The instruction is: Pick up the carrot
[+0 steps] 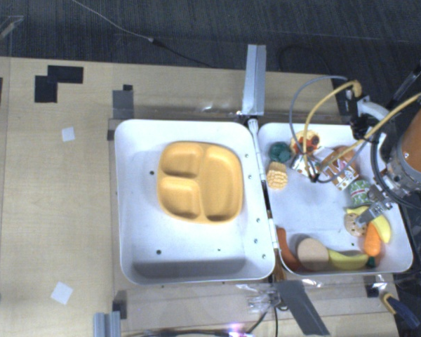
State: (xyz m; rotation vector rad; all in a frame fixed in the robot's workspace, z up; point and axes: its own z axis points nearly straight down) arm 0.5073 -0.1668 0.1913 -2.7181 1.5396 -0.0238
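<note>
The carrot (372, 242) is a short orange piece lying near the right bin's (316, 202) front right corner, between a yellow banana (349, 260) and a small yellow piece (383, 228). My gripper (370, 212) reaches down from the grey arm with its orange band (415, 140) at the right edge. Its tip hangs just above and behind the carrot, beside a round tan cookie (352, 222). Nothing shows as held by it.
The right bin also holds a corn cob (277, 176), a green vegetable (280, 151), a red-and-yellow toy (307, 143), a beige rounded piece (312, 251) and a red-brown piece (283, 246). In the left bin (137, 209) lies a yellow divided plate (200, 181).
</note>
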